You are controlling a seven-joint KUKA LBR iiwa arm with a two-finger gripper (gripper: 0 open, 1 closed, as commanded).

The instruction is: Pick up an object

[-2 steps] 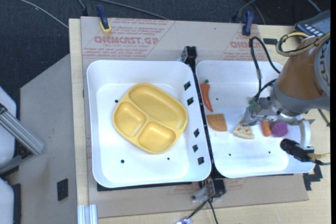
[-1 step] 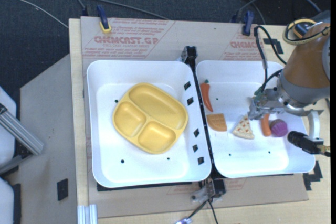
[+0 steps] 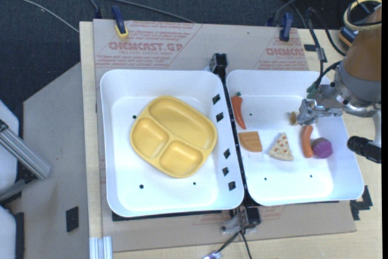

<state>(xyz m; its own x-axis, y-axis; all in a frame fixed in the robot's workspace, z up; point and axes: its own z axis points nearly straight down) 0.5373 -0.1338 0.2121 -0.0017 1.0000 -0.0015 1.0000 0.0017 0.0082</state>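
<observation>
Lower part of frame: the bench's pale board edge [image 3: 182, 230], with a cable connector at bottom centre.

Right bin [image 3: 291, 191], right of centre, held small toy foods: a pizza-slice wedge [image 3: 281, 148], a tan square cracker-like piece [image 3: 250, 141], an orange carrot [image 3: 238, 112] along the bin's left wall, an orange sausage-shaped piece [image 3: 308, 140] touching a purple round piece [image 3: 322, 148].

Gripper [image 3: 310, 111] hung low over the right bin, just above the sausage piece. Could not tell whether it was wide or narrow, and nothing was seen held.

Handling, as judged: the sausage piece lay nearest the tool. Likely hollow plastic, light, stiff, smooth, apt to roll or squirt out. Best taken across its narrow middle, away from the purple neighbour. The pizza wedge looked flatter and harder to get under.

Left bin [image 3: 115, 130] held a yellow three-compartment plate [image 3: 173, 136], tilted diagonally.

Bins smooth white plastic, shallow, black clips [image 3: 222, 136] along the shared divider. Farther up: printed cardboard backing [image 3: 145, 42], two blue clamps [image 3: 119, 21], dark carpet with loose cables.
</observation>
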